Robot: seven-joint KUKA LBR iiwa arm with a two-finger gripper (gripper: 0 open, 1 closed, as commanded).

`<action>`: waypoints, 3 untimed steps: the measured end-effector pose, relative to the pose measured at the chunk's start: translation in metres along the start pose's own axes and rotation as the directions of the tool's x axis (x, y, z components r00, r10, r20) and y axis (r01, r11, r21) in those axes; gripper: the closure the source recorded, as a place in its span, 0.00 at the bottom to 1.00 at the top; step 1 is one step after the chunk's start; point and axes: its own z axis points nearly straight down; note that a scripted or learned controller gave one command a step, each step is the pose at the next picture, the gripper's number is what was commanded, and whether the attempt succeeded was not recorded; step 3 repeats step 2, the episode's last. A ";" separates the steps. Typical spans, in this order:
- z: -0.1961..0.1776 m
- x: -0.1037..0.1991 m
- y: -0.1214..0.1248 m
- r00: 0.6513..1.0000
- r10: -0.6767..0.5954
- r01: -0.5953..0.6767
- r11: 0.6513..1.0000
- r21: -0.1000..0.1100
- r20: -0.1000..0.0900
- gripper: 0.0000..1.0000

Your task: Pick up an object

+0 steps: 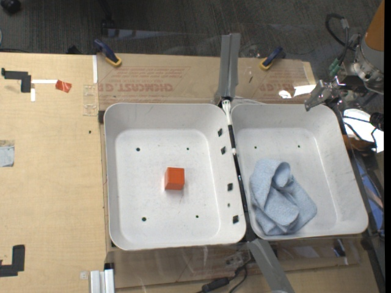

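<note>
Claw (322, 93) sits at the upper right, over the far right corner of the right bin (342, 157), just outside its rim. Metal parts show there but how far it is open cannot be told; nothing is seen held in it. Arm's wrist, with its orange band, is just to the right of the claw and above it, at the frame edge.

Grey cloth (281, 199): crumpled heap in the right bin, below the claw and a little to its left, toward the near side of the bin floor. Apart from the claw.

Red block (175, 179): in the left bin (122, 163), well to the left of the claw and below it, near the middle of the bin floor.

Both bins rest side by side on the worktop (49, 163), touching along a hinged middle seam.
</note>
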 end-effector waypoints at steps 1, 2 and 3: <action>0.124 0.052 -0.057 0.998 -0.067 0.067 0.998 0.002 -0.001 0.00; 0.169 0.035 -0.125 0.986 -0.170 0.170 0.985 -0.004 0.000 0.00; 0.169 0.035 -0.125 0.986 -0.170 0.170 0.985 -0.004 0.000 0.00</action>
